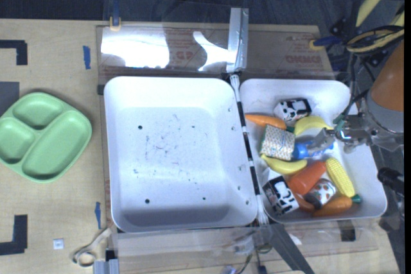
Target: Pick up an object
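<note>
**Arm waits at the crowded bin's right edge, toys lying just to its left**

The gripper (345, 133) hangs over the right rim of the right bin (331, 88), about halfway along that edge, with the grey arm and its orange band entering from the right. Whether it is released or clenched cannot be told from this slant, and nothing can be seen held in it.

The pile of toy food lies directly to its left. Nearest are a yellow banana (313, 126) and a blue toy (308, 149), both just beside the gripper. An ear of corn (340, 178) lies along the right edge toward the near corner, its long axis running roughly parallel to that edge. An orange pepper (307, 177) sits mid-bin, a carrot (265, 120) near the left wall, and a patterned packet (278, 142) between them.

The things touch and overlap, so a clean grasp looks hard; the corn, at the outside of the pile, appears the most open choice. The left bin (128, 99) stands alongside, and a green divided plate (42, 137) rests at the bench's left edge.
</note>
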`<state>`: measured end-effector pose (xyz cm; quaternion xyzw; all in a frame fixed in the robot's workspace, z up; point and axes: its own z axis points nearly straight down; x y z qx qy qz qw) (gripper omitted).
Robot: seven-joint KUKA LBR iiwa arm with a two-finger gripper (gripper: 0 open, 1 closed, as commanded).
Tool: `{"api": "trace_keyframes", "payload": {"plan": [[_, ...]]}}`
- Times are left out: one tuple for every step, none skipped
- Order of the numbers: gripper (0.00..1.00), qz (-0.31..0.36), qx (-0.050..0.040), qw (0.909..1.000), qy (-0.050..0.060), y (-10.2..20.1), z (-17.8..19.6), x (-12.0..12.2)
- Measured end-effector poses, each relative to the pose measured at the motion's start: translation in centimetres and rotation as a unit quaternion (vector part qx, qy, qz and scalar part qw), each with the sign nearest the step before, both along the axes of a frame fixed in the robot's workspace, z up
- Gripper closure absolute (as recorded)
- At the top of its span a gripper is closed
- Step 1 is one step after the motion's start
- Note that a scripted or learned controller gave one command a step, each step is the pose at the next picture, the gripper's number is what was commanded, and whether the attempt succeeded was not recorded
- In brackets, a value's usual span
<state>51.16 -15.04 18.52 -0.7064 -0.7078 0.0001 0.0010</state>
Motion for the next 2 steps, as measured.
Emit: {"api": "trace_keyframes", "payload": {"plan": [[0.00,0.017,-0.0002,0.9999,0.000,-3.1,-7.6,-1.2],[0.00,0.037,-0.0006,0.9993,-0.003,-4.6,-9.9,-0.1]]}}
